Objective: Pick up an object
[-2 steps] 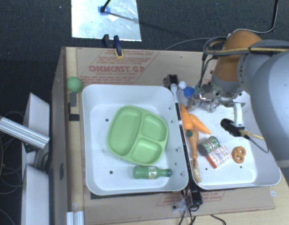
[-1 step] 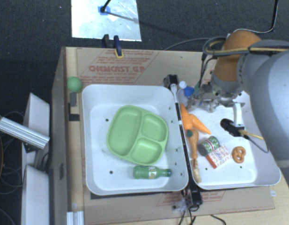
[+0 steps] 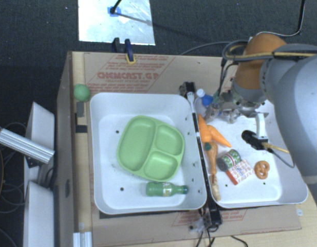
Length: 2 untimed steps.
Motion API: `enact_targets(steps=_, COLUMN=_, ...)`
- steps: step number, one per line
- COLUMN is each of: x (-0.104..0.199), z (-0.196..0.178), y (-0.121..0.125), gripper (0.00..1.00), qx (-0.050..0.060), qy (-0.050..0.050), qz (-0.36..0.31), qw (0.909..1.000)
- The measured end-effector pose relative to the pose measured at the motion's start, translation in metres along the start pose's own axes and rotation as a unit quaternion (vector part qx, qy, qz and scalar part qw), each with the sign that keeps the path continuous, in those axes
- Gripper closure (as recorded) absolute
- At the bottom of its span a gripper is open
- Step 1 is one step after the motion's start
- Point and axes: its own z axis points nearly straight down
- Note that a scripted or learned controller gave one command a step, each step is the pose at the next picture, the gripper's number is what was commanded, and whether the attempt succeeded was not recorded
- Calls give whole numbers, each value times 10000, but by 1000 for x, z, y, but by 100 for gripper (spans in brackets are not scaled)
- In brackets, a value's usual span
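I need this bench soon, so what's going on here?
The grey arm reaches in from the right, its gripper low over the far end of the right bin, close to an orange carrot. I see nothing held in it. A can, a red-and-white box and a pretzel lie nearer the front. The left bin holds a green divided plate and a green bottle.

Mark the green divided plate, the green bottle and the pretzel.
green divided plate (image 3: pixel 137 145): camera view, on the floor of its large compartment.
green bottle (image 3: pixel 166 189): camera view, on the middle of its body.
pretzel (image 3: pixel 261 169): camera view, on its middle.
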Motion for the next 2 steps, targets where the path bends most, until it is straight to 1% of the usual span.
enact_targets(steps=2, x=0, z=0, y=0, gripper=0, qx=0, qy=4, qz=-4, qw=10000)
